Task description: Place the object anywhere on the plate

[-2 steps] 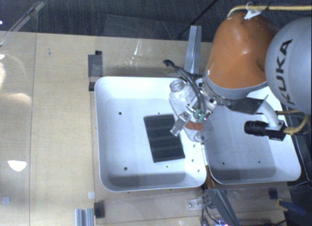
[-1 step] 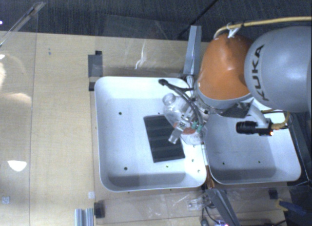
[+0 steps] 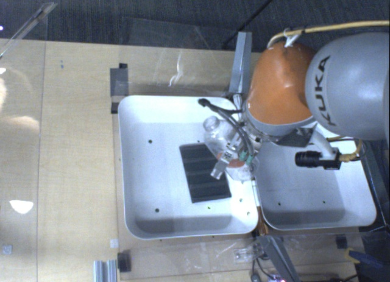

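Nearest the camera, along the lower edge of the view, the tabletop (image 3: 67,171) shows its pale wood grain, and on it sit the two shallow white bins. The left bin (image 3: 140,189) holds a dark, ribbed rectangular plate (image 3: 201,174), lying flat a little right of the bin's middle, its long axis running from upper left to lower right at a slight slant. The right bin (image 3: 317,204) lies just beside it, the two rims touching near the lower middle of the view.

Farther up, the gripper (image 3: 226,159) hangs over the right part of the left bin, right at the plate's upper right corner. A small thing with a red-orange patch, the object (image 3: 236,164), sits at the gripper, but it is blurred and tangled with cables, so I cannot tell whether it is clamped between the fingers or merely beside them, nor whether the gripper is apart or together.

The relation that matters: the plate lies down and to the left of the gripper, very near, its nearest corner just under the gripper. In my judgement, a short shift toward the plate's middle along that slanted axis would put the object safely over it.

Beyond, the orange band (image 3: 277,89) and grey arm (image 3: 353,86) fill the upper right.
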You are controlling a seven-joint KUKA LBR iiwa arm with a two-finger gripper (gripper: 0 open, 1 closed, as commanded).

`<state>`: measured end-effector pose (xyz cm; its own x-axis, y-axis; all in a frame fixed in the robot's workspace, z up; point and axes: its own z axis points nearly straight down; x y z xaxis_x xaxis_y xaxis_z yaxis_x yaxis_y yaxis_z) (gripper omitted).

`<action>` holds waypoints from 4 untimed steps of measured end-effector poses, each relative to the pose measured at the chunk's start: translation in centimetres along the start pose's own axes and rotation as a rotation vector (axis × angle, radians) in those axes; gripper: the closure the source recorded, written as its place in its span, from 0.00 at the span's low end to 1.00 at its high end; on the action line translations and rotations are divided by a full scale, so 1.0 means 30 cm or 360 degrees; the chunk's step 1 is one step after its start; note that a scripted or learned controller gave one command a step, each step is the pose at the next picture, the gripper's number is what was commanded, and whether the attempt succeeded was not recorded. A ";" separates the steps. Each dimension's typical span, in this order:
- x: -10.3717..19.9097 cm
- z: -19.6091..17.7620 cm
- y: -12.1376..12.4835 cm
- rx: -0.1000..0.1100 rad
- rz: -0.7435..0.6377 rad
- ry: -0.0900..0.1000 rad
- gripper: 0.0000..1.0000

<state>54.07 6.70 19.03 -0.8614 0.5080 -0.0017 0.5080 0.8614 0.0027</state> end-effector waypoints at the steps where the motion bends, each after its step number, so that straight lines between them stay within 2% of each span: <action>1: -0.064 -0.031 -0.073 -0.0003 -0.0233 -0.0005 0.00; 2: -0.067 -0.068 -0.066 -0.0011 -0.0232 -0.0013 1.00; 3: -0.229 0.018 0.058 -0.0003 -0.0388 -0.0006 1.00; 4: -0.381 -0.140 0.123 -0.0005 -0.0766 -0.0013 1.00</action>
<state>65.79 4.05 23.25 -0.9986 0.0515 -0.0111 0.0514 0.9987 0.0027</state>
